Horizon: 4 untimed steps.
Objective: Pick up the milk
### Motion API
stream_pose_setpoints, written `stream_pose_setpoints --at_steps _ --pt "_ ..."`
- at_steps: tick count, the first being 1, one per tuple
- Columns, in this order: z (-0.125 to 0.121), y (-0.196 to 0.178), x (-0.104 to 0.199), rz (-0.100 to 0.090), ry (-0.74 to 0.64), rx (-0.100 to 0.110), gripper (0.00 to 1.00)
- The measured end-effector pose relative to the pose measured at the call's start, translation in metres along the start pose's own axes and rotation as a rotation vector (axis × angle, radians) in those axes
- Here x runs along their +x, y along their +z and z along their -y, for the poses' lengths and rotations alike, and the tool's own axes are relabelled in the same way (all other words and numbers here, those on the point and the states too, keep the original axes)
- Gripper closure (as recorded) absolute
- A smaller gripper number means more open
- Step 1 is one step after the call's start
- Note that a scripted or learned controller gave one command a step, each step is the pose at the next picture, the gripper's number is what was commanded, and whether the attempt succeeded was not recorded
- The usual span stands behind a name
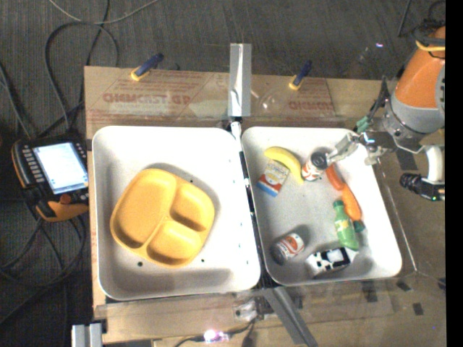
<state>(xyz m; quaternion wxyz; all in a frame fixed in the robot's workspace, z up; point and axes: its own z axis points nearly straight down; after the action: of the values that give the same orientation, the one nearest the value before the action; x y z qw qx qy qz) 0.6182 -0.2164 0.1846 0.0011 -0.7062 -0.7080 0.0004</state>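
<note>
Plywood surface [181, 96]: two glossy white bins. Right bin [383, 215]: boxy milk carton [272, 178] near its upper-left corner, beside curved banana [284, 159]. Tool [346, 149]: finger state cannot be told.

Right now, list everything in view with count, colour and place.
bins: two, white, side by side.
plate: one, yellow, sectioned, left bin.
milk: one small carton, white, red and blue, right bin, upper left.
banana: one, yellow, beside milk.
carrot: one, orange, right bin.
bottle: one, green, below carrot.
can: one, red and white, lower right bin.
clamps: two, blue and yellow, board behind bins.
pendant: one, left of bins.
gripper: one, grey, over right bin's upper edge.
</note>
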Motion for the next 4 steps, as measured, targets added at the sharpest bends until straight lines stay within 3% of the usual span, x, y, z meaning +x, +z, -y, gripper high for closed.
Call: stream_pose_setpoints --at_steps 1,2,3,4 --pt "-0.05 0.064 0.047 0.003 0.051 -0.001 0.0" --pt "-0.021 0.095 0.04 0.006 -0.074 -0.01 0.0" --pt "-0.018 0.075 0.062 0.005 -0.251 -0.002 0.0" --pt "-0.013 0.095 0.045 0.007 -0.522 -0.01 0.0"
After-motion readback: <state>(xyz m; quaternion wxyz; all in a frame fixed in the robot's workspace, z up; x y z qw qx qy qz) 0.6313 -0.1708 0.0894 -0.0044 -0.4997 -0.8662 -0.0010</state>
